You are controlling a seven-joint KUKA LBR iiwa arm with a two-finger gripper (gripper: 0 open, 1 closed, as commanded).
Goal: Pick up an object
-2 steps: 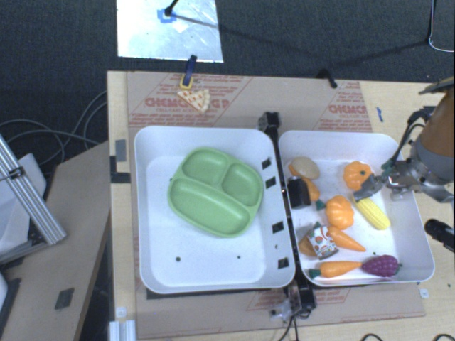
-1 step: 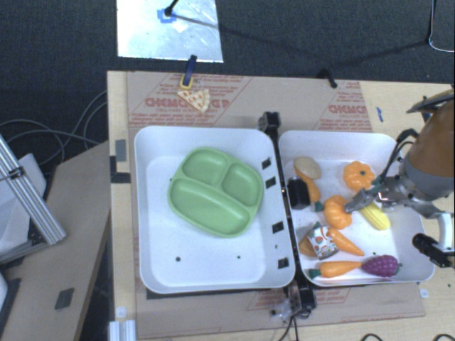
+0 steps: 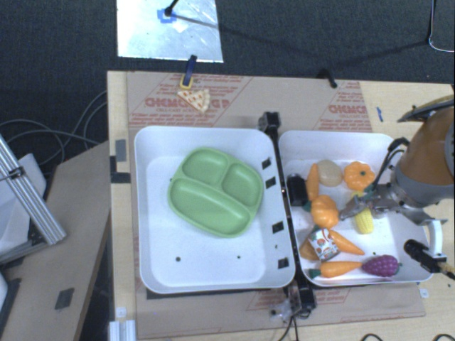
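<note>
The right bin holds several toy foods. Among them are a small orange pumpkin, a beige round piece, an orange fruit, a yellow corn piece, a small printed can, carrots and purple grapes. My gripper is low in this bin, just above the corn and right of the orange fruit. The arm's wrist hides part of the bin's right side. I see nothing lifted clear of the bin.
The left bin holds a green divided plate. A black divider runs between the bins. On the cardboard behind them lies a small waffle-like piece with a blue clip. A shiny sheet lies further back.
</note>
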